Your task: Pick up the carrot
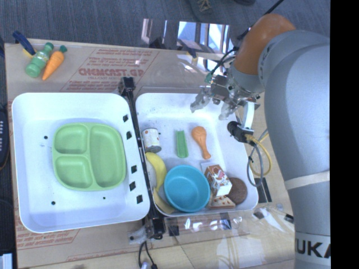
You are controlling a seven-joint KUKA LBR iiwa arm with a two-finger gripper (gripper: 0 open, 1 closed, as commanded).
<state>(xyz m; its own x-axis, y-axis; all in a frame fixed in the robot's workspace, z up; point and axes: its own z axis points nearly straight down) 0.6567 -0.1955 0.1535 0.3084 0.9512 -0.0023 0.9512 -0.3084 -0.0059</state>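
The carrot (53, 65) lies outside both bins on the bench (101, 72) at far left, beside a green bottle (39, 62), untouched; its long axis runs diagonally, leafy end up-right, tip down-left. The whole pick seems left to do. Far to the right, the gripper (215, 105) hovers over the right bin (168, 102), fingers spread apart and holding nothing.
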